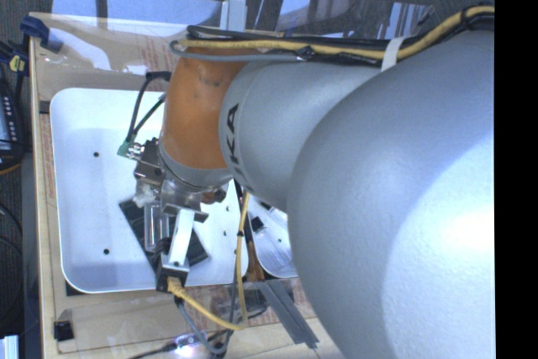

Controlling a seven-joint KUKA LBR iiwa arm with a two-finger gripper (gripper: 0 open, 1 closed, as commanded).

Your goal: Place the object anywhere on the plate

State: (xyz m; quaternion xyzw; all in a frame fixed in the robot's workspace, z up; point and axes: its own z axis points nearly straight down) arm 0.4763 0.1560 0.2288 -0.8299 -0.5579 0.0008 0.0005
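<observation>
left bin [84,181]: wide bare white floor on the left and top, room to move there.
arm [353,181]: big and grey, blocks the whole right side and covers most of the right bin [273,252].
gripper [164,231]: low over a dark flat thing [134,214], blocks the bin's lower right.
yellow cable [239,265]: hangs between the bins, in the way.

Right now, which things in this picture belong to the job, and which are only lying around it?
For the job:
- gripper, low over the left bin
- dark flat object under it, on the bin floor
- plate, its edge showing beside the arm

Only lying around:
- left white bin
- yellow cable
- blue clamp at the bench corner
</observation>
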